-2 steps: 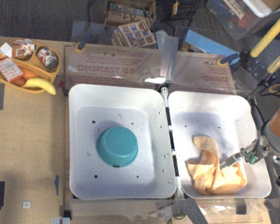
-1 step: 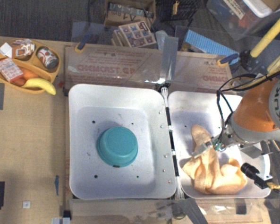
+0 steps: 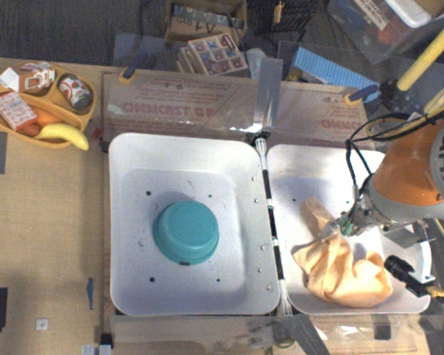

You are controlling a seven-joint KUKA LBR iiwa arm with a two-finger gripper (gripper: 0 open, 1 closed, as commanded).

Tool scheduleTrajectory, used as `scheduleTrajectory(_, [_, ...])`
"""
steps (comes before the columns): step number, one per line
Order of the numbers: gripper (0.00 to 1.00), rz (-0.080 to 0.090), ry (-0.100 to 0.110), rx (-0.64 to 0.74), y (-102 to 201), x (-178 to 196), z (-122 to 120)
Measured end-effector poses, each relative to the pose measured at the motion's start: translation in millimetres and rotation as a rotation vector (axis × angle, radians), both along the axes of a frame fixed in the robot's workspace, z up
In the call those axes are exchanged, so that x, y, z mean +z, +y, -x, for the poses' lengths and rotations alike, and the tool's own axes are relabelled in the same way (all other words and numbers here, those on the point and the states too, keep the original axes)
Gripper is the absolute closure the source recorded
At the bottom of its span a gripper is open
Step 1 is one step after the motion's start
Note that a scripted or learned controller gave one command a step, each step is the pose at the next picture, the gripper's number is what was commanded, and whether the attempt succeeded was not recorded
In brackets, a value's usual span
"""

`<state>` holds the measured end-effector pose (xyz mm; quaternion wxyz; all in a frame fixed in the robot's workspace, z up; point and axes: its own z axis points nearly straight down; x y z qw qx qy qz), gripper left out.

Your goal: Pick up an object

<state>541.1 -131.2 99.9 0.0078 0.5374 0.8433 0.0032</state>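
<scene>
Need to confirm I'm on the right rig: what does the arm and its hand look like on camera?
The arm is grey with a broad orange band above the wrist. Black cables loop along its near side. The hand is small, metallic grey, with a bit of green at its base. A black cylindrical part juts out below the wrist.

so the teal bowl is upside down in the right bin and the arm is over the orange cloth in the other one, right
Not quite: the teal bowl sits upside down in the left bin, not the right. The camera view shows this. The arm is over the orange cloth in the other one, the right bin.
</scene>
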Motion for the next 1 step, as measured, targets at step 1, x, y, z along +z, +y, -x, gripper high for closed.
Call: scheduleTrajectory(1, [1.00, -0.002, 0.014, -0.051, 48.7, 96.9, -48.9])
